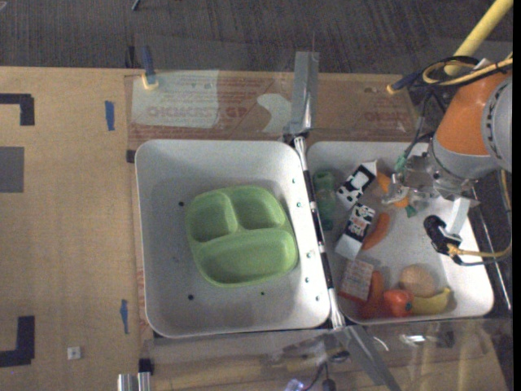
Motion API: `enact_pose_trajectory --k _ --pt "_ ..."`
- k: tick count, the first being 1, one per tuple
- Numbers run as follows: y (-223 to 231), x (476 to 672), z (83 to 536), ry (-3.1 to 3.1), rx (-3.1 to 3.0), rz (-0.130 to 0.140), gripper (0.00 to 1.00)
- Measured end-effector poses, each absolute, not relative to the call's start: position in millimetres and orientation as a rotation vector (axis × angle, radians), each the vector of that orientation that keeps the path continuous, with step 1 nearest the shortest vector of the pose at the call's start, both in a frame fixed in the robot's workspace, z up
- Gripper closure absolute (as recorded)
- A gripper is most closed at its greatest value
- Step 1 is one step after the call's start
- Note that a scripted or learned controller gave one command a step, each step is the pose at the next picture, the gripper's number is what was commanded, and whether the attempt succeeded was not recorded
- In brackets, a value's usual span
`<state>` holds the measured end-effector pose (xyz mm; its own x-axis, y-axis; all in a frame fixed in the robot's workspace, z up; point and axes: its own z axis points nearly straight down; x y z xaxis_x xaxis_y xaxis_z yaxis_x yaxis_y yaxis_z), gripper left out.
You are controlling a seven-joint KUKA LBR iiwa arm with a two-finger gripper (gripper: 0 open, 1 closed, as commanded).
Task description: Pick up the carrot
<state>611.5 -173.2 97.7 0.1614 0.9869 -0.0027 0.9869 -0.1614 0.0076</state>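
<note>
Claw (pixel 400 192) hovers low over the right bin (pixel 480 296), just right of the carrot (pixel 376 230); can't tell its spread. Crowding cartons (pixel 356 228) could get nudged or grabbed instead.

One camera watches me from above the bench, fixed, tilted down at a slant. It stands far enough back to take in both white bins side by side, the floor beyond them, and my arm (pixel 472 133) reaching in from its right edge.
</note>
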Motion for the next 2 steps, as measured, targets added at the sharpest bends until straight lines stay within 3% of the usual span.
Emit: enact_pose_trajectory --k 1,2 --pt "-202 628.7 102 2.19 2.314 -0.03 1.0" --pt "-105 623.1 216 2.058 2.371 0.003 1.0"
